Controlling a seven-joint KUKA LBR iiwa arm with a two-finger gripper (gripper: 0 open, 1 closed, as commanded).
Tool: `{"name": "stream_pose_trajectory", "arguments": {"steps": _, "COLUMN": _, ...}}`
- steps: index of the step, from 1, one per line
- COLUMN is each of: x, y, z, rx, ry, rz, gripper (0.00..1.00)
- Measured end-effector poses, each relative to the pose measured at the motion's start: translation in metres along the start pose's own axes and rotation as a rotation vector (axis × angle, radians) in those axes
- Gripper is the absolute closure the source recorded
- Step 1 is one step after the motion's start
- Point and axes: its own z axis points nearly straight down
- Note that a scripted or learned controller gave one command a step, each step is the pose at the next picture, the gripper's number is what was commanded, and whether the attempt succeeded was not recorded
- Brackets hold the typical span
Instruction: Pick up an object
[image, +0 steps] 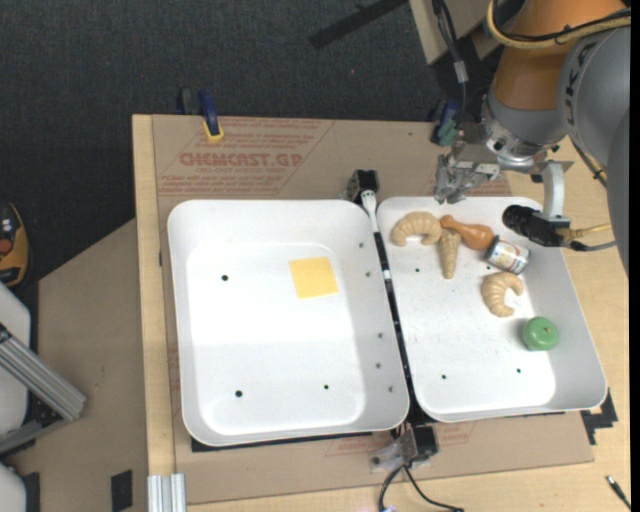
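**Overhead, fingers above the right bin's far rim**

Just below the fingers (455, 190), whose spread I cannot tell, the right bin (560, 385) holds two croissants (415, 229) (500, 293), a carrot (468, 231), a cone (449, 256), a small can (507, 257) and a green disc (541, 334). Well left, the left bin (190, 330) holds a yellow square (314, 277).

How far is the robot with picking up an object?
Done: nothing is lifted yet. In hand: the end effector hovers at the right bin's far edge, near a croissant and a carrot. Left: descending, grasping, and lifting one.
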Motion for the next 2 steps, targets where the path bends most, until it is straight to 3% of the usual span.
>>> {"name": "stream_pose_trajectory", "arguments": {"steps": 1, "x": -0.049, "y": 0.000, "z": -0.004, "rx": 0.001, "ry": 0.000, "rz": 0.001, "gripper": 1.00}}
{"name": "stream_pose_trajectory", "arguments": {"steps": 2, "x": 0.009, "y": -0.004, "z": -0.121, "rx": -0.010, "ry": 0.003, "rz": -0.009, "gripper": 1.00}}
